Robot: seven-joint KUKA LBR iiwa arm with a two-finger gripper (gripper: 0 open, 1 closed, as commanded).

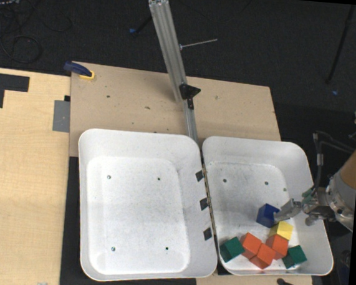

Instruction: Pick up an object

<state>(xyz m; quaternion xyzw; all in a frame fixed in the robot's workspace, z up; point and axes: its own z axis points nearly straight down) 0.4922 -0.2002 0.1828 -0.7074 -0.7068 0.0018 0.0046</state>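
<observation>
bench: we see a light wooden bench [18, 173] bearing two shallow white bins side by side, with dark floor behind it at 12 o'clock.
left bin: the left bin [102, 144] has small dark dots on its floor.
right bin: the right bin [252, 153] holds all the blocks, bunched toward its 5 o'clock corner.
arm: the arm [349, 186] comes in from 3 o'clock, low over the right bin's rim.
gripper: the gripper [292, 209] sits just at 2 o'clock of the blue block; we cannot tell whether the claw is spread or pressed together, as the fingers are too small and blurred.
blue block: the blue block [267, 215] lies in the right bin, at 12 o'clock of the cluster, just beside the gripper tip; we see nothing pinched.
yellow block: the yellow block [284, 230] sits at 4 o'clock of the blue one.
orange blocks: the orange blocks [262, 248] lie touching, below the yellow block.
green blocks: one green block [232, 247] at 9 o'clock of the orange ones, another green block [294, 256] at 3 o'clock.
rail: a grey metal rail [169, 47] slants from 12 o'clock down to the seam between the bins.
clamp: a blue and yellow clamp [80, 70] rests at the board's 11 o'clock corner.
writing: we read no brand, label or lettering anywhere.
</observation>
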